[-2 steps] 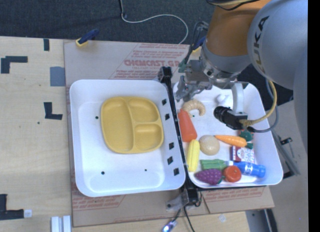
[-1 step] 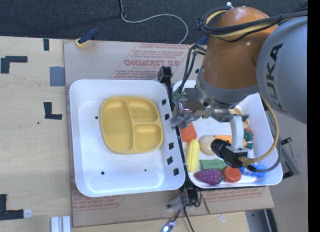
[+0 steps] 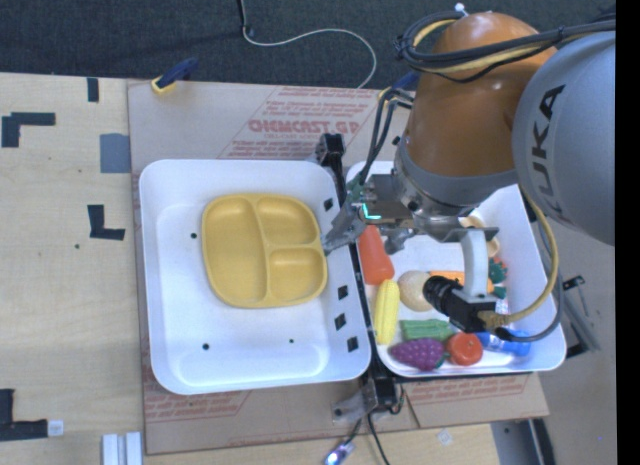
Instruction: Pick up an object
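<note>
The right bin point(image 3: 528, 215) holds several toy foods: an orange carrot point(image 3: 375, 256), a yellow corn cob point(image 3: 385, 310), purple grapes point(image 3: 420, 354), a red tomato point(image 3: 465, 349), a green piece point(image 3: 425, 330) and a cream round piece point(image 3: 412, 285). The grey arm with its orange band hangs over this bin and hides much of it. My gripper point(image 3: 346, 225) sits low at the bin's left wall, just above the carrot's upper end. Nothing is visibly held in it.
The left bin point(image 3: 170, 283) carries a yellow divided plate point(image 3: 265, 250). A black-tabbed divider point(image 3: 345, 303) runs between the bins. A black and white fitting point(image 3: 462, 298) on the arm hangs over the right bin's middle. Cardboard lies under both bins.
</note>
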